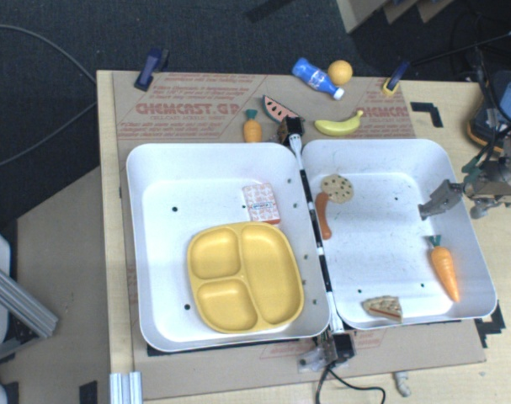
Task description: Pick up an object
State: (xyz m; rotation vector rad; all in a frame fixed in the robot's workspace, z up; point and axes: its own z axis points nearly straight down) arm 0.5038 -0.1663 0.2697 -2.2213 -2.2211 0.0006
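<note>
The gripper (440,200) is seen low over the right-hand rim of the right bin (381,162). Whether it is spread or closed cannot be told from this slant, and nothing is seen held in it. No object is lifted yet, so the pick is judged to be barely begun: a target is to be chosen, closed on and raised.

Closest to the gripper, just toward the front of the bin, a toy carrot (444,272) is laid flat against the right wall. It is judged the likeliest target. Further off, a bread slice (383,308) is set at the front wall. A cookie (337,188) and a sausage (322,214) are placed across the bin, by the divide.

Beyond the divide, a small packet (261,202) and a yellow divided plate (244,276) are held in the left bin (154,225). Farthest away, a banana (339,124) is left on the tabletop (196,99).
</note>
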